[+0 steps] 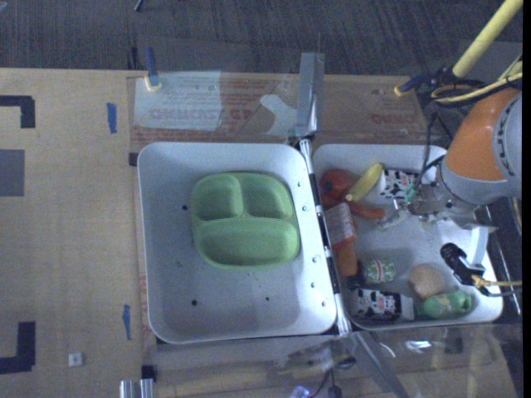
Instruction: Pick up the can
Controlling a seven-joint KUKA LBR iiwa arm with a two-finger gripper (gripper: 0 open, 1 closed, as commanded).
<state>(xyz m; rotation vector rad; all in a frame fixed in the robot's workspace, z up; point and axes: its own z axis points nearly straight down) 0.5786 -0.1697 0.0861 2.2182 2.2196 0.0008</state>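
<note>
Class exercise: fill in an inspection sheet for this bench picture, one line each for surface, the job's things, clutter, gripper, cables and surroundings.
Surface: wooden bench with blue tape marks, bearing a left bin and a right bin.
Job's things: small can lying in the right bin, untouched.
Clutter: green divided plate in the left bin; banana, cow-patterned cartons, bottle, green bottle in the right bin.
Gripper: gripper over the right bin's far side, apart from the can; state unclear.
Cables: yellow cable beside the arm.
Surroundings: dark carpet beyond the bench.
</note>
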